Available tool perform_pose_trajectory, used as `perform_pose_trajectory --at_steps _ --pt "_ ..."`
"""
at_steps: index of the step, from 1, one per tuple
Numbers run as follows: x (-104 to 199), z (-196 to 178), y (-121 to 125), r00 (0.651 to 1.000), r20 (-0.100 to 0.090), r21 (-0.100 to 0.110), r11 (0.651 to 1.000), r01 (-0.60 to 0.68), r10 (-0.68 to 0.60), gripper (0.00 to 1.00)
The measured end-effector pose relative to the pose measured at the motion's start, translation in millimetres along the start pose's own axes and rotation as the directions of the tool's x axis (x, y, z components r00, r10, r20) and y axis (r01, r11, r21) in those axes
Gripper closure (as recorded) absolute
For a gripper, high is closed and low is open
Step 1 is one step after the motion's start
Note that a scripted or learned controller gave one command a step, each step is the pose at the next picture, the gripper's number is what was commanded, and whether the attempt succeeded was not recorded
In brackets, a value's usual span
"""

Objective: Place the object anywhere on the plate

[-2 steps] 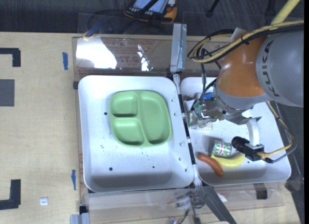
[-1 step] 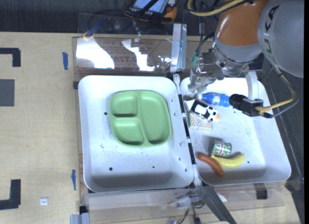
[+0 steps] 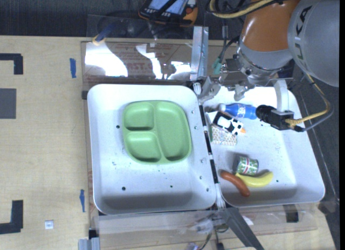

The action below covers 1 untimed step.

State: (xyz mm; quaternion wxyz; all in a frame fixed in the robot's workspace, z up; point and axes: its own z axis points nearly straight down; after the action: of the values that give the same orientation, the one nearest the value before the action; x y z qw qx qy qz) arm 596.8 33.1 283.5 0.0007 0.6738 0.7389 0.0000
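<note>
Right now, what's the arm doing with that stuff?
Pincer above right bin, grip unclear. Green plate in left bin. Banana, sausage, cup, bottle in right bin.

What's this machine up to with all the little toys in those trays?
A grey and orange robot arm is reaching in over the right bin, which holds a blue bottle, a small black-and-white toy, a patterned cup, a banana and a hot dog. Its job is to move one item onto the green divided plate in the left bin. The arm's end hovers near the bottle, and nothing sits on the plate yet.
</note>
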Motion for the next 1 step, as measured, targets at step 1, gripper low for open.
perform_pose_trajectory --at_steps 1 --pt "0.8 -10.3 1.0 1.000 0.002 -0.003 1.000 0.003 -0.003 1.00"
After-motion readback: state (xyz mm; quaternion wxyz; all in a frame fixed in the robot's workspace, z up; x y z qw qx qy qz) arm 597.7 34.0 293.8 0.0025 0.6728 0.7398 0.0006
